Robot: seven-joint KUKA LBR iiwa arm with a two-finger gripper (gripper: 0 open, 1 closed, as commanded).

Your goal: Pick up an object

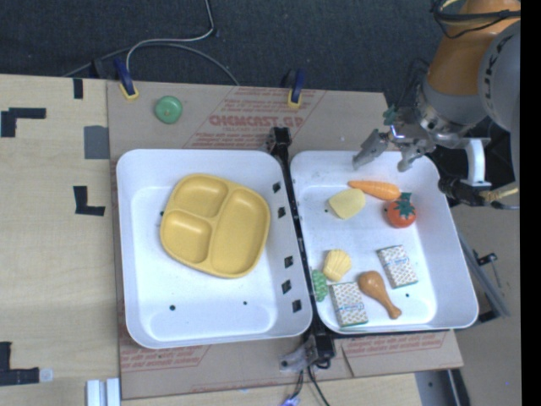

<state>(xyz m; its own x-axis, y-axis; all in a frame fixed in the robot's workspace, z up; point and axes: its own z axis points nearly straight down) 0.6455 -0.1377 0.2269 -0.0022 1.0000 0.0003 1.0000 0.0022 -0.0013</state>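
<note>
You see the gripper (390, 150) poised over the far rim of the right bin (452, 252), its two grey fingers spread apart with nothing between them; the left finger (368, 150) juts toward the divider and the other sits nearer the wrist. The nearest toy to it is the carrot (375, 189), a slim orange piece lying flat on the bin floor just below the gripper, its long axis running almost level across the view, the narrow tip pointing toward the left bin and the thicker end toward the tomato (400, 212). That tomato is red with a green top and lies just beside the carrot's thick end. A pale yellow wedge, likely cheese (346, 203), touches or nearly touches the carrot's tip on the near side. Farther from the gripper, toward the near rim of the right bin, lie a yellow corn piece (336, 265), a brown drumstick (379, 292) angled with its thin end toward the near right corner, and two small printed cartons (348, 303) (396, 266). The left bin (135, 252) holds a yellow divided plate (215, 223), and a green ball (168, 109) rests on the cardboard beyond it.
</note>
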